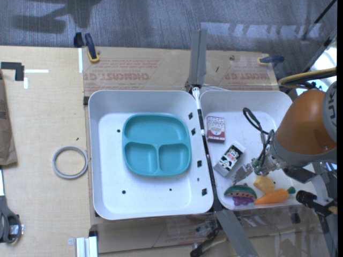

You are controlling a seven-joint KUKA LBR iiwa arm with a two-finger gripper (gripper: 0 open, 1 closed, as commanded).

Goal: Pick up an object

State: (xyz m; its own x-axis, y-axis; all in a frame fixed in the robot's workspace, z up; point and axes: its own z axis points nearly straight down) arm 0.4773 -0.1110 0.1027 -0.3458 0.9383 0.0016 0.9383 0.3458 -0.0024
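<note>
My gripper (251, 170) hangs low in the right bin (244, 98), under the grey arm with its orange band (305, 125). It sits just right of a black-and-white cow-patterned box (228, 159) and just above a yellow piece (263, 183). An orange carrot (272, 196) and a purple-and-green toy (240, 194) lie by the bin's front wall. A small red-and-white box (216, 128) lies further back. Nothing can be seen held.
The left bin (104, 143) holds a teal divided plate (157, 144). A black cable loop (253, 120) hangs over the right bin. On the bench at the left lie a grey tape ring (70, 161) and scissors (8, 226).
</note>
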